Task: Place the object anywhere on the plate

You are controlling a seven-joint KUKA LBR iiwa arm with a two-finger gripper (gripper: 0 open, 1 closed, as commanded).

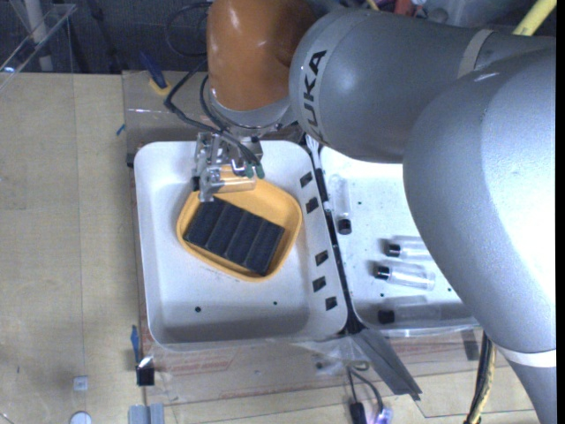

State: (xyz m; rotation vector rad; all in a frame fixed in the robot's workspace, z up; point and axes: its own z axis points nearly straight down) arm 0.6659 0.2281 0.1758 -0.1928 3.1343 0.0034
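Note:
A yellow square plate (287, 208) lies in the left white bin (168, 263). A dark ribbed rectangular object (234, 233) rests flat on the plate, covering most of its middle. My gripper (221, 173) hangs straight over the plate's far edge, just above the dark object's upper end. The wrist and its orange band cover the gripper from above.
The right bin (397, 312) holds two or three small clear tubes with dark caps (402, 275). A black-marked divider (320, 237) runs between the bins. My big grey arm covers the right side of the view. Wooden bench surface lies to the left.

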